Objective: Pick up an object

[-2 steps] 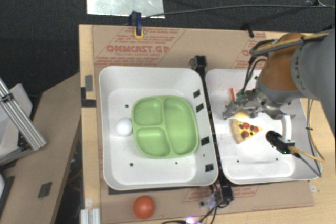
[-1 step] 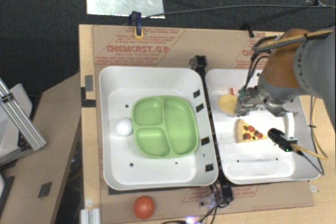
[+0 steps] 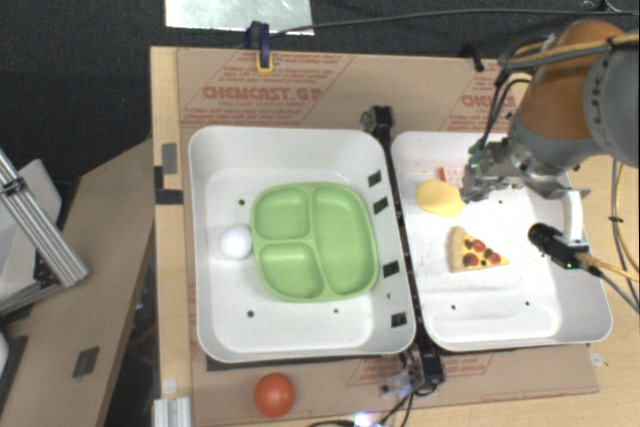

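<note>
Arm: we are seeing the grey arm (image 3: 590, 100) reaching in from the right, with its orange band above the wrist, over the right bin (image 3: 500, 330).
Gripper: we are locating the gripper (image 3: 478, 177) low over the far part of the right bin, just beside the yellow lemon-shaped object (image 3: 439, 198).
Gripper state: we are unable to tell how wide the gripper is; its tip is too dark and small to resolve.
Contact: we are not able to confirm whether the gripper is touching the yellow object.
Right bin contents: we are noting a toy pizza slice (image 3: 473, 250) lying near the yellow object, nearer the camera.
Left bin (image 3: 215, 315) contents: we are noting a green divided tray (image 3: 313, 240) with a white ball (image 3: 236, 242) touching its left edge.
Bench: we are noting an orange ball (image 3: 274, 394) lying outside the bins, near the front of the left one.
</note>
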Tool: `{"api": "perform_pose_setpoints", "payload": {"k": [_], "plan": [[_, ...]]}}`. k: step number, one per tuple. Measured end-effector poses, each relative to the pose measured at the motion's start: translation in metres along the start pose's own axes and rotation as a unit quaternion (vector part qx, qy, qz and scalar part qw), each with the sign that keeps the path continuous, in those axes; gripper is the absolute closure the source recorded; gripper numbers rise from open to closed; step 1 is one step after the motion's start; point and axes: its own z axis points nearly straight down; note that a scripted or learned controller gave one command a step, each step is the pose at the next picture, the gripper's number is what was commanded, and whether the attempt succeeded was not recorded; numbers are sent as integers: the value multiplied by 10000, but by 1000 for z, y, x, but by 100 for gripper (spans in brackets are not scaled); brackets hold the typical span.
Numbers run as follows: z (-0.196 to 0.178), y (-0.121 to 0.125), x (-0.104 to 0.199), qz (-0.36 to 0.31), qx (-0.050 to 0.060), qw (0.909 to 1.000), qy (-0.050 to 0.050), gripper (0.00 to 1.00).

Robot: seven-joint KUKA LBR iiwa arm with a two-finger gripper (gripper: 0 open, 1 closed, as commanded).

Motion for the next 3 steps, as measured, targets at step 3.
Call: {"api": "perform_pose_setpoints", "payload": {"k": [3], "plan": [[-58,3,51,-22,29,10000,14,100]]}}
